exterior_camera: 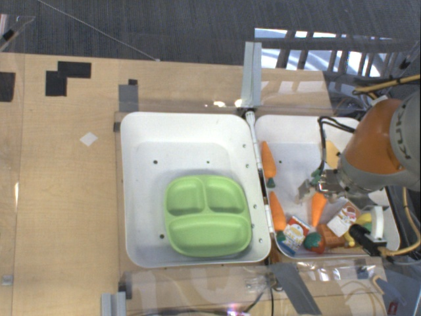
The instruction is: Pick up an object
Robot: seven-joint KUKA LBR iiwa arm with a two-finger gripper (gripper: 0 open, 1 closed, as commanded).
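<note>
Two white bins sit side by side on the bench; the left bin (138, 176) holds a green divided plate (208, 216), and everything else lies in the right bin (296, 137). Against that bin's left wall lies one carrot (268, 160), with a second carrot (277, 212) further toward its front edge. A third carrot (318, 208) stands tilted near the bin's middle, just below the gripper (316, 184), touching or nearly so; whether the jaws are apart or clamped on it, I cannot tell. Toward the bin's front corner lie a small packet (295, 232), a red-and-green vegetable (314, 241) and a white carton (342, 221)
</note>
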